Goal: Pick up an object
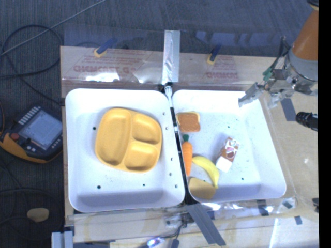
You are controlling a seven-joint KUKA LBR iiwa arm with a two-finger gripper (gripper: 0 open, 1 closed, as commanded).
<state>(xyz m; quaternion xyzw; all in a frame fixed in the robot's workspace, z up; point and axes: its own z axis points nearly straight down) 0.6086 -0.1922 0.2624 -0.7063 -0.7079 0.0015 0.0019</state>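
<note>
Camera view from above, read from the left side: on the floor beside the bench lies a teach pendant (35, 134), and then comes the left bin (77, 138) with a yellow divided tray (128, 139) in its middle. This tray is wide and flat, so I judge it is difficult for two fingers. In the right bin (258, 154) I see the better candidates. A toast slice (188, 122) lies near the dividing wall, below it an orange carrot (186, 156) lies along the same wall, and a banana (207, 170) curves just beside the carrot, with a tan rounded piece (202, 189) touching its lower end. More to the right, apart from the others, lies a small carton (228, 154), brown with a white end. All of them look like light plastic toys, stiff and a little slippery. I judge the carton is the easiest one, because it has free space around it; I would close on its two long sides, near the middle. My gripper (279, 89) is above the upper right corner of the right bin, well apart from every object, with the wrist tilted toward the bin. It holds nothing that I can see, and I cannot tell how far it is open.
</note>
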